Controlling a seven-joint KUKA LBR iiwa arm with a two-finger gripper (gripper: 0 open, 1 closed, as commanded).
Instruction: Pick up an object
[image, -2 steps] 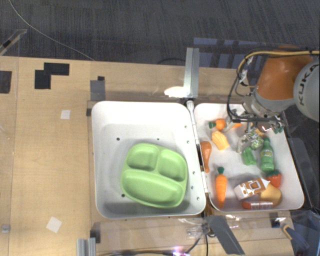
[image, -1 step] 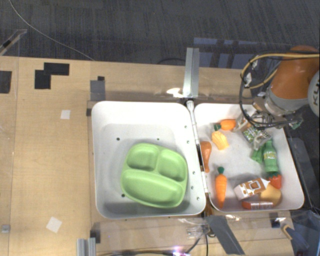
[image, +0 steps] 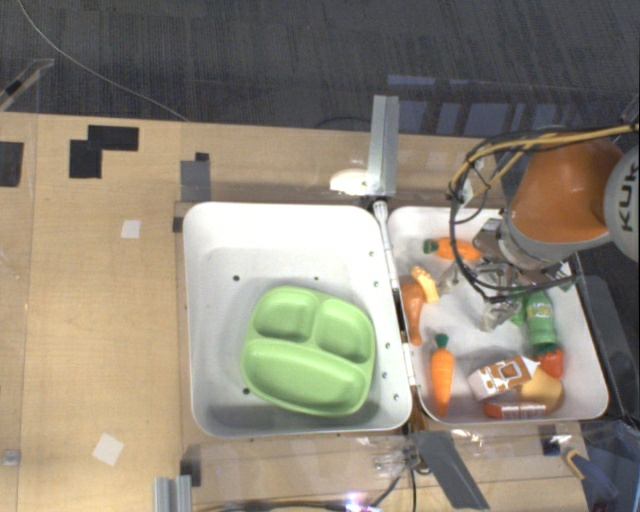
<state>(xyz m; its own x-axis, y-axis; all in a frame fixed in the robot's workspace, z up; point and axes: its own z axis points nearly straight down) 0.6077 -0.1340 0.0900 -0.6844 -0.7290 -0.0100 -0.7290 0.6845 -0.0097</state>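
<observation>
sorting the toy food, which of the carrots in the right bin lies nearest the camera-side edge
The carrot with green leaves up top, lying beside the small carton. The other carrot lies at the bin's far end, close to the arm's wrist.

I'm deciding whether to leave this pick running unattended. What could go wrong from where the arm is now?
The toys in the right bin lie crowded: the green bottle sits right beside the gripper, so a descent may knock it aside rather than grasp it. The carrot and small carton lie close by, so one could be nudged or dragged. Loose cables hang above the bin and might snag.
</observation>
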